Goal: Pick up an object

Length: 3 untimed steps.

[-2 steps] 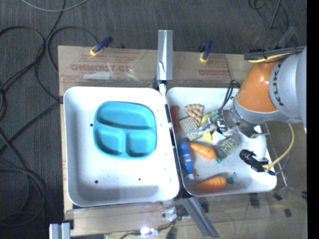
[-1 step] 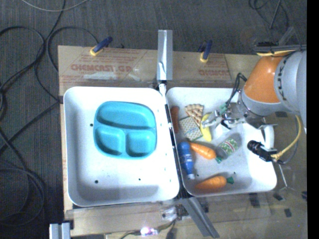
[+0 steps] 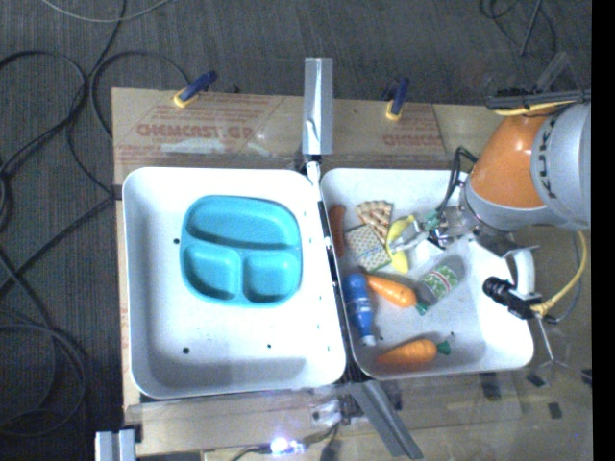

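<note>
The right bin (image 3: 500, 339) holds several objects. A brown sausage (image 3: 336, 230) lies along its left wall, with a waffle piece (image 3: 376, 213) and a checkered square (image 3: 365, 246) beside it. A yellow banana-like item (image 3: 401, 235) lies in the middle. Below it lie an orange carrot (image 3: 392, 290), a blue bottle (image 3: 360, 307), a grey-green packet (image 3: 440, 281) and a second carrot (image 3: 411, 353). My gripper (image 3: 437, 226) is low in the bin's upper middle, just right of the yellow item. I see nothing held in it.
The left bin (image 3: 154, 344) holds a blue divided tray (image 3: 243, 249). The arm's grey body and orange band (image 3: 509, 173) cover the right bin's upper right corner. A black fitting with a yellow cable (image 3: 507, 292) hangs over its right side. A metal bracket (image 3: 317, 104) stands behind the bins.
</note>
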### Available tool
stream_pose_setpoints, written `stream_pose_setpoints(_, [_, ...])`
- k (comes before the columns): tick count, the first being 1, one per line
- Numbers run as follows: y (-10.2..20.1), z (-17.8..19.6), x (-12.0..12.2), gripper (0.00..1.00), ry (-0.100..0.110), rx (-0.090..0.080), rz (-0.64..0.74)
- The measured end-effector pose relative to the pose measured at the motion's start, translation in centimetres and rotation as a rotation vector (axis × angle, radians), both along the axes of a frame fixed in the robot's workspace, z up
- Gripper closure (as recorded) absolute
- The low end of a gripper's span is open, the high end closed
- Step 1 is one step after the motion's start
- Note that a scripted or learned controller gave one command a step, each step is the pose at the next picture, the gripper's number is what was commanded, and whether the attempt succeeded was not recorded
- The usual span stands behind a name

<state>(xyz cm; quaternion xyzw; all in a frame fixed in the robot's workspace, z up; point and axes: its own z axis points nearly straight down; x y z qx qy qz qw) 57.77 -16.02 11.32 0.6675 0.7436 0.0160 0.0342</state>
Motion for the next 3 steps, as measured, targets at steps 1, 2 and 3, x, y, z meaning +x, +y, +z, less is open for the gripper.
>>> stream_pose_setpoints(1, [-0.6, 0.0, -1.7, 0.00, 0.001, -0.002, -0.022])
stream_pose_setpoints(2, [-0.7, -2.4, -4.5, 0.00, 0.062, 0.012, 0.096])
stream_pose_setpoints(3, [-0.4, -1.5, -4.4, 1.00, 0.060, 0.018, 0.098])
